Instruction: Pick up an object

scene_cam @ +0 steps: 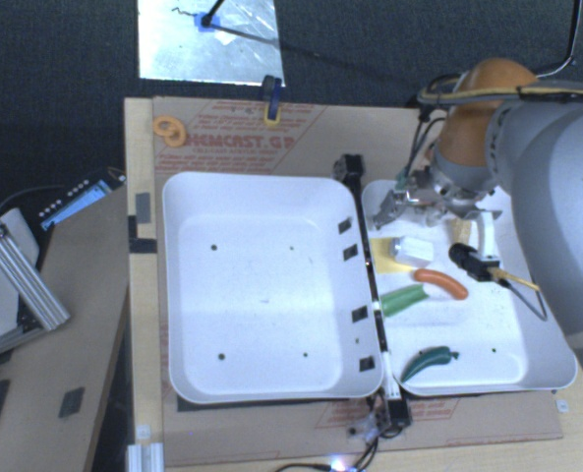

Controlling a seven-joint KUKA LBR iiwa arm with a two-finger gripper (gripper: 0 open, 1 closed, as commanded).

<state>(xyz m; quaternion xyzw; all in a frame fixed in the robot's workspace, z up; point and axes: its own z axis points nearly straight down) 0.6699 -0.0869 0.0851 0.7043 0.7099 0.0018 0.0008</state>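
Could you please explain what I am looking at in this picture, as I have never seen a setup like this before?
The picture comes from one camera fixed above a workbench, looking down at a slant. The large grey shape on the right is a robot arm with an orange band above its wrist. At its end is the tool, the part meant to grasp things, which is over the far end of the right bin. The left bin sits beside it; both are shallow and white. In the right bin lie an orange sausage-shaped piece, a light green piece beside it, a dark green piece nearer the camera, and a white and yellow item close to the tool. I cannot tell whether the tool holds anything.
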